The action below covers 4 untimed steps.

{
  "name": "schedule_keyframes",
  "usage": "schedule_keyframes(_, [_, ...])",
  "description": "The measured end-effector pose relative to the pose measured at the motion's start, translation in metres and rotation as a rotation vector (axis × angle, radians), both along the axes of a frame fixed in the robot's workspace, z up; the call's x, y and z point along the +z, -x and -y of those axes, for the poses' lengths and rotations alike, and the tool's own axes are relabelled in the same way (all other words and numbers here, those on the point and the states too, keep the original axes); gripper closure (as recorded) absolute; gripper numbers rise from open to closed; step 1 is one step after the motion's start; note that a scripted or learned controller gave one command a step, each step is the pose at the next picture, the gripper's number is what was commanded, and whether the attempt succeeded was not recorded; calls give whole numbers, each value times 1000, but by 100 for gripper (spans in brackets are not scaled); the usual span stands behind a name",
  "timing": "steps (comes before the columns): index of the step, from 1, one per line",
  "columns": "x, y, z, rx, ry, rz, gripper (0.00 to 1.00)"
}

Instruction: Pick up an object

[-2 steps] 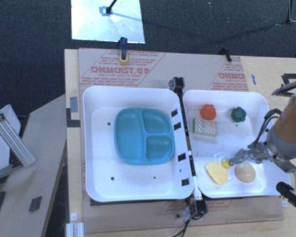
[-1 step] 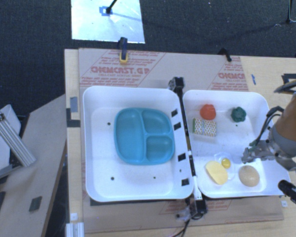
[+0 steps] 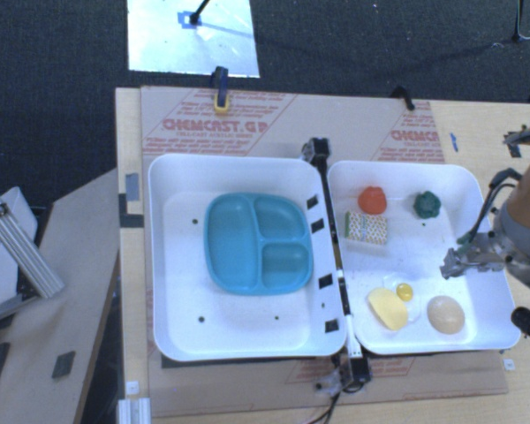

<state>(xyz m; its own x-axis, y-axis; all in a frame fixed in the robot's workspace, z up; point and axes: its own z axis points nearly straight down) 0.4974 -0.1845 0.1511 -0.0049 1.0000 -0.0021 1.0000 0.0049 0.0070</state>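
Nearest us in the right white bin lie a pale beige egg-shaped object, a flat yellow piece and a small yellow ball. Our jaws hang just above and slightly right of the egg; we cannot tell whether they stand apart or together, and nothing shows between them. We judge the egg the nearest candidate, lying toward us from the jaws. Farther back sit a patterned block, a red-orange ball and a dark green lump. The left white bin holds a blue divided tray.
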Motion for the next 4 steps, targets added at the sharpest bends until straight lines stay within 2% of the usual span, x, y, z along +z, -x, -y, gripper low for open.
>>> schedule_keyframes(1, [51,-11,-3,0,0,0,100])
schedule_keyframes(2, [83,-13,-3,0,0,-1,100])
schedule_keyframes(3, [75,-28,-61,6,-4,-4,100])
schedule_keyframes(4, [68,-45,-105,4,-3,-4,100])
